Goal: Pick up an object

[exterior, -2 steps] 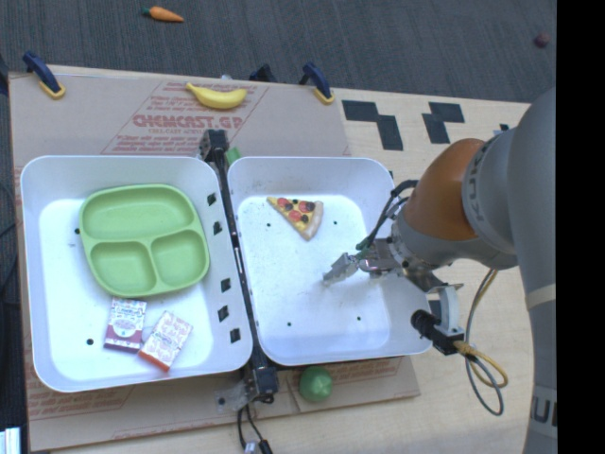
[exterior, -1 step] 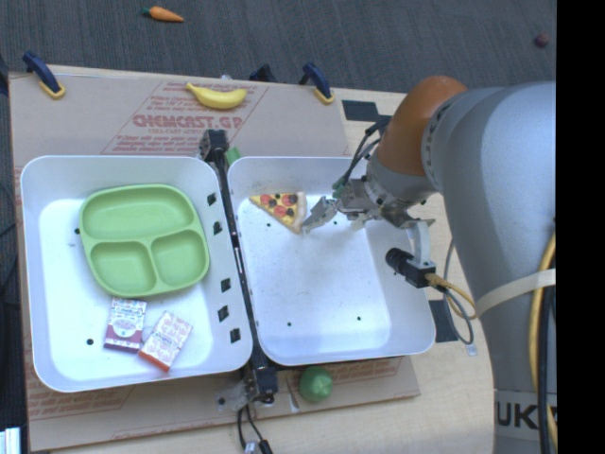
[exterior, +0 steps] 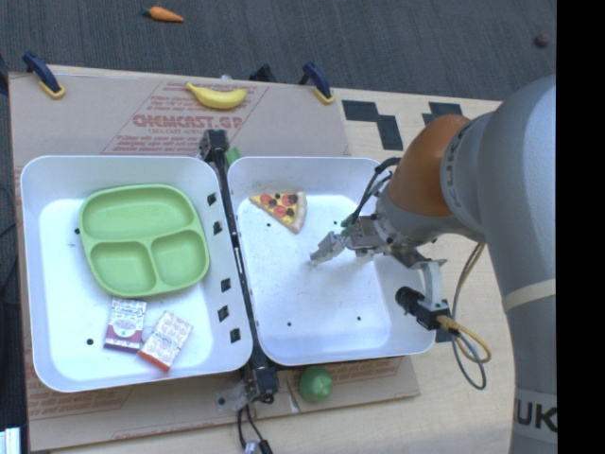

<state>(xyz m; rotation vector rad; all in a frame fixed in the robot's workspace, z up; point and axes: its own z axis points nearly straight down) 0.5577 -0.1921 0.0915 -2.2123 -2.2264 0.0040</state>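
A toy pizza slice [exterior: 281, 206] lies in the right bin [exterior: 321, 334], near its far left corner. My gripper [exterior: 326, 250] hangs low over the middle of that bin, a little right of and nearer than the slice, its grey fingers pointing left. Nothing shows between them. The left bin [exterior: 47, 348] holds a green divided plate [exterior: 144, 236] and two small snack packets [exterior: 126, 324] [exterior: 166, 340] near its front edge.
A toy banana [exterior: 217, 94] lies on the cardboard behind the bins. A green ball [exterior: 316, 383] rests at the bench's front edge, below the right bin. A toy carrot [exterior: 164, 13] lies on the floor beyond. Blue clamps [exterior: 43, 74] hold the board.
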